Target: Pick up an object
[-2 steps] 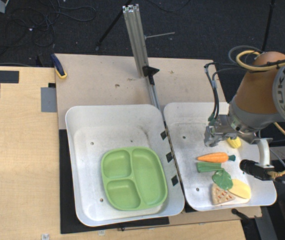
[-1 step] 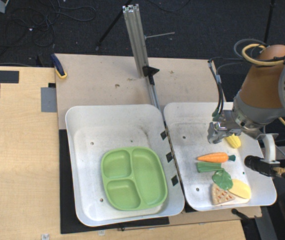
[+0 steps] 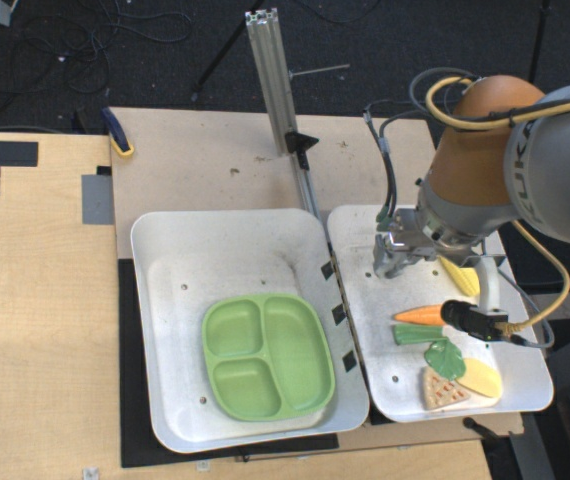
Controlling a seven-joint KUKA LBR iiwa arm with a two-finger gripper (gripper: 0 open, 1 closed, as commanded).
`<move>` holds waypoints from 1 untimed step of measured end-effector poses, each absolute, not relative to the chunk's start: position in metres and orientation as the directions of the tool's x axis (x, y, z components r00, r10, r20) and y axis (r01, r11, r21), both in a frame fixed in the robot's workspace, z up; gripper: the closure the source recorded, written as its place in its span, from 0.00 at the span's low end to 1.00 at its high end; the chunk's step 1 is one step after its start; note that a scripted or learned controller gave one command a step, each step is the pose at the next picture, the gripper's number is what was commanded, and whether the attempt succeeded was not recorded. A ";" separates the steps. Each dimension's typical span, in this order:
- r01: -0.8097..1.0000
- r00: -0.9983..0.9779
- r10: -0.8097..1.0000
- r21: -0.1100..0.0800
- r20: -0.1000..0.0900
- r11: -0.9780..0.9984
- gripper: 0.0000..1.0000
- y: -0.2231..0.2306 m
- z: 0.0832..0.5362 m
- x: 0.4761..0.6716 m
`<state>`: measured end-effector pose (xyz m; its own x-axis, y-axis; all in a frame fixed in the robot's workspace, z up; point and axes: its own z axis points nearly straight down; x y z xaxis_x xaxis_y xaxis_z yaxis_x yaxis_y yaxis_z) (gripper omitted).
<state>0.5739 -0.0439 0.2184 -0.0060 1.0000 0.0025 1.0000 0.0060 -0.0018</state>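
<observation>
The right bin [image 3: 365,230] holds a cluster of toy food along its right edge and near right corner. There is an orange carrot [image 3: 420,315], a long yellow piece [image 3: 459,275] just beyond it, and a green leaf [image 3: 446,359] near a waffle [image 3: 445,393] and a yellow wedge [image 3: 482,377]. The leaf overlaps the waffle and touches the wedge, so these three lie crowded together. The carrot lies a little apart towards the bin's middle. The left bin [image 3: 165,258] carries a green divided plate [image 3: 265,356] near its near edge.

The arm [image 3: 485,158] reaches in from the right and bends down over the right bin. The claw [image 3: 393,263] hangs above the bare floor of the far left part of that bin, apart from the toys. Whether it is spread or pressed together cannot be told, and nothing shows in it.

The tabletop [image 3: 195,158] is pale brown board. A metal post [image 3: 270,78] rises behind the bins. Beyond lies a dark floor [image 3: 115,38] with loose cables [image 3: 95,13].
</observation>
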 end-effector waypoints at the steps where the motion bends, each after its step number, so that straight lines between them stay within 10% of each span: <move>1: 1.000 -0.003 1.000 -0.002 0.001 0.003 1.00 -0.002 0.223 0.582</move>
<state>0.5822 -0.0022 0.2230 -0.0031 1.0000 0.0007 1.0000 0.0031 -0.0016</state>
